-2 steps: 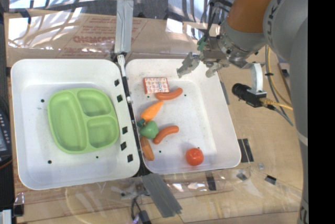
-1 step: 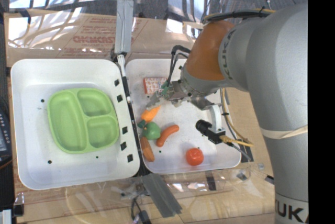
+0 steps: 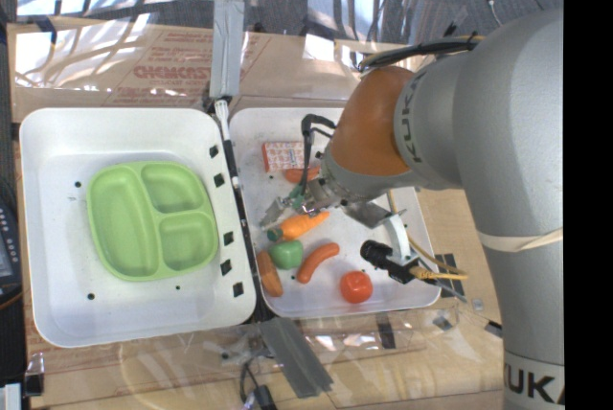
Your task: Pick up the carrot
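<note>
- The carrot (image 3: 301, 225) lies in the right bin (image 3: 418, 295), near its middle, tilted, with its green end toward the left bin (image 3: 38, 207).
- The claw (image 3: 299, 199) sits just above the carrot's upper end; whether it is released or clenched cannot be told.
- A green pepper (image 3: 285, 254) lies just below the carrot, a sausage (image 3: 318, 261) beside it and a red tomato (image 3: 355, 286) further right.
- A small red-and-white box (image 3: 282, 155) rests near the bin's upper edge.
- A green divided plate (image 3: 153, 219) sits in the left bin.
</note>
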Robot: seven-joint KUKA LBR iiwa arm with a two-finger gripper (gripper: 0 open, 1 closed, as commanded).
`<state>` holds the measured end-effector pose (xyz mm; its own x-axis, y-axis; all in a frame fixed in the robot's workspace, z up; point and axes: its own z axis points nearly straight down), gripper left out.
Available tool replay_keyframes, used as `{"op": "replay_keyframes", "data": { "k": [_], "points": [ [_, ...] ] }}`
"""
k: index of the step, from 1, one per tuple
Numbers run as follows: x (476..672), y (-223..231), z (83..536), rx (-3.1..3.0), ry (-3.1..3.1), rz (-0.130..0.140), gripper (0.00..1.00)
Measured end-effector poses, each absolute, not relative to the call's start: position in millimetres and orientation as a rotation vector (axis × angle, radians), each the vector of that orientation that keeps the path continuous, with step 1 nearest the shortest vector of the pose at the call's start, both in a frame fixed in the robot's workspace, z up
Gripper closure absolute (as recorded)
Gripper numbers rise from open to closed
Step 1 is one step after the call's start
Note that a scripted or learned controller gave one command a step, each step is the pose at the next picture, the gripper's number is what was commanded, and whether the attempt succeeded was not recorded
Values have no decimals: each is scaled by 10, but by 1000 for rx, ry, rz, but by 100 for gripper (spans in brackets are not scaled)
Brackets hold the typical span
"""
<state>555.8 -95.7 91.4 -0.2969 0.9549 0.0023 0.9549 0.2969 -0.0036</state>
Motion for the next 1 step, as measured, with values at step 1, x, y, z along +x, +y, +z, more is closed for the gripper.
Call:
{"op": "replay_keyframes", "data": {
  "k": [1],
  "points": [
    [5004,-1148,911,-1729,-2620,1,0]
  ]
}}
